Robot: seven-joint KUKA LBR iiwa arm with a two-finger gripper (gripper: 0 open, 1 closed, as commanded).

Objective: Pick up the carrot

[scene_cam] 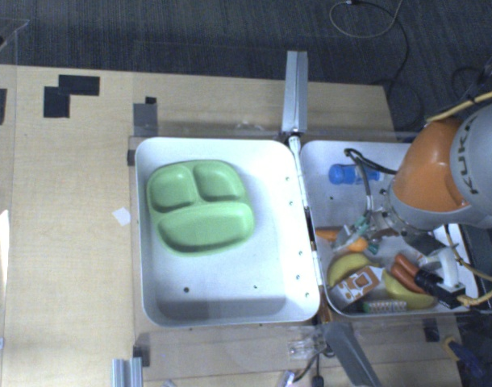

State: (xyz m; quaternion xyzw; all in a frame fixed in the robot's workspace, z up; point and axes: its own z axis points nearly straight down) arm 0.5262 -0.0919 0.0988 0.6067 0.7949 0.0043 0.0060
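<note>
Two shallow white bins sit side by side on your pale wooden bench (pixel 60 240), parted by a grey metal rail that runs up between them. Your left bin (pixel 222 297) carries a light green plastic tray with three compartments (pixel 200 205), lying flat in its upper left part. Your right bin (pixel 327 158) is the crowded one: a small clear bottle with a blue cap and label (pixel 343 173) lies on its side near the far wall, a yellow banana (pixel 346 268) curves along the near left area, a little orange-and-white printed packet (pixel 364 280) rests just beside the banana, and a red-orange elongated piece (pixel 406 272) lies to the right of the packet. Look for the slim orange carrot (pixel 330 235) at the left wall of that right bin, lying roughly level with its tip pointing toward the divider, just above the banana. Your grey arm with the orange band (pixel 427 176) reaches in from the right and hangs over the middle of the right bin, with the two-finger gripper (pixel 369 230) low down just to the right of the carrot, among wires and small hardware. You cannot tell from this angle whether the claw is apart or together, since the wrist hides it.
</note>
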